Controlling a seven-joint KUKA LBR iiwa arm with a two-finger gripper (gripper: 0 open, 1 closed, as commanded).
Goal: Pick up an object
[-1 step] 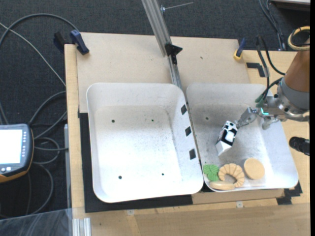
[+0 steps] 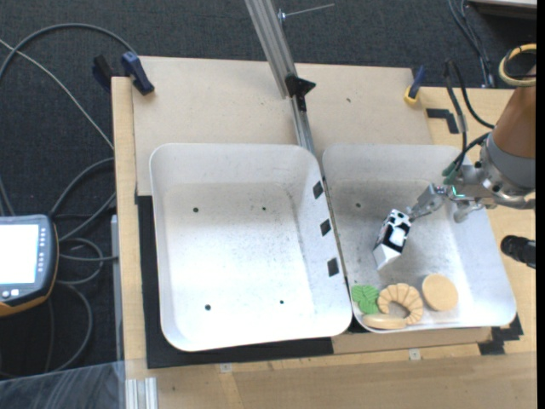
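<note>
The gripper [image 2: 423, 204] was low over the right bin [image 2: 366, 181], its tip just beside the upper end of the carton [image 2: 392, 237], perhaps touching it. From this slanted view it could not be told whether the gripper was open or closed, or whether it had any grip on the carton. The carton, white with black spots and a blue part at its lower end, was near the middle of the right bin, apart from the walls, and it seemed tilted rather than fully upright. It was probably the thing to be picked, because the gripper was nearest to it. I judged it to be a toy carton: light, hollow and rather stiff, with smooth faces that could slip under a weak grip. Its flat opposite sides looked like the best place to take hold, around the middle of the body. The peaked top is narrow and sloped, so a grip there could squeeze the carton out or tip it over. Being light, it would also move easily if only one side were touched first. Along the front wall of the same bin lay three other things close together: a green piece [image 2: 365, 296] in the corner, a croissant [image 2: 401, 303] touching or almost touching it, and a round biscuit [image 2: 440, 292] just beside the croissant. They were apart from the carton and should not disturb a grasp on it. The left bin [image 2: 238, 245] had nothing to pick.
</note>
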